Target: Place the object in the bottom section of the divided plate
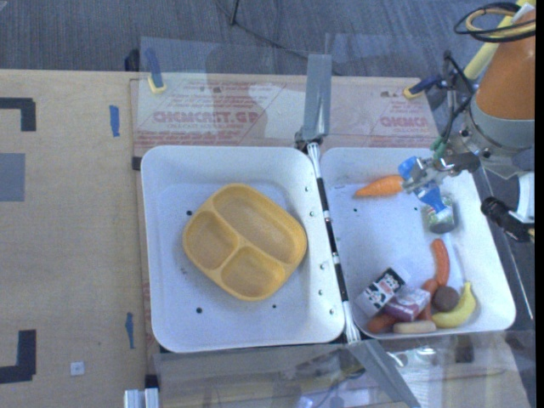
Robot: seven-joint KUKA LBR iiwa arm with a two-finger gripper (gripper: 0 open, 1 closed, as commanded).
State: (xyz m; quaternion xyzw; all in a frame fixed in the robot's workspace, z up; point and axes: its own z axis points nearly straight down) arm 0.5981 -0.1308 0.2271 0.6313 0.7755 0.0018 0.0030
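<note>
Banana (453, 310) pile untouched near-right; gripper (422, 177) beside the carrot (380, 187), grip state I can't tell; pick pending, then carry left to yellow divided plate (244, 240).

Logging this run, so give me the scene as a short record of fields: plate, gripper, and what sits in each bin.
left bin: holds the yellow divided plate, its three sections bare
right bin: carrot near the top; lower right corner heaped with a banana, a sausage, a small black-and-white carton and other small items
gripper: over the right bin's upper part, beside the carrot; blue parts at its tip
arm: enters from the right, orange band visible
task status: nothing placed on the plate yet
</note>
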